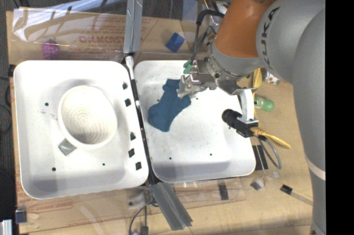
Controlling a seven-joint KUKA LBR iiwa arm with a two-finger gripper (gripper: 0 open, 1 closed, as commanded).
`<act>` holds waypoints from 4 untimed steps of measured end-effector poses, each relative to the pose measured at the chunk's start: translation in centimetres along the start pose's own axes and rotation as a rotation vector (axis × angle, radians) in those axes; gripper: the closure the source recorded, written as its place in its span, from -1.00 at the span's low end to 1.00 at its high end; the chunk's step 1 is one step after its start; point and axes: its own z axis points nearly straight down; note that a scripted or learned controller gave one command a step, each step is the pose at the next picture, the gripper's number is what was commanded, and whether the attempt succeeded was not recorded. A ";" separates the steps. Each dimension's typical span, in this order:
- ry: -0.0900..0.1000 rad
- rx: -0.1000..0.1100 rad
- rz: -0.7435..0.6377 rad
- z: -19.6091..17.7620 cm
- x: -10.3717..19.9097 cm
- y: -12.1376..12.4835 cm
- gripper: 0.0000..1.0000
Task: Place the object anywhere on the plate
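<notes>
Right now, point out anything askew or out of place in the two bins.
The plate in the left bin appears to lie upside down, ridged base up. A small grey piece sits against its rim. The blue cloth lies crumpled in the right bin, its top end under the gripper.

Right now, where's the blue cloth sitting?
The blue cloth lies in the right bin, toward its upper left, near the divider between the bins. The gripper is at its top edge; the plate is in the left bin.
</notes>
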 end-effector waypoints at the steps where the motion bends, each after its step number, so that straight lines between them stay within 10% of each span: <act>1: -0.001 0.003 -0.322 1.7 9.0 -1.8 1.00; 3: -0.003 0.002 -0.239 3.4 21.0 -0.6 1.00; 4: -0.002 0.001 -0.224 3.9 14.5 2.0 1.00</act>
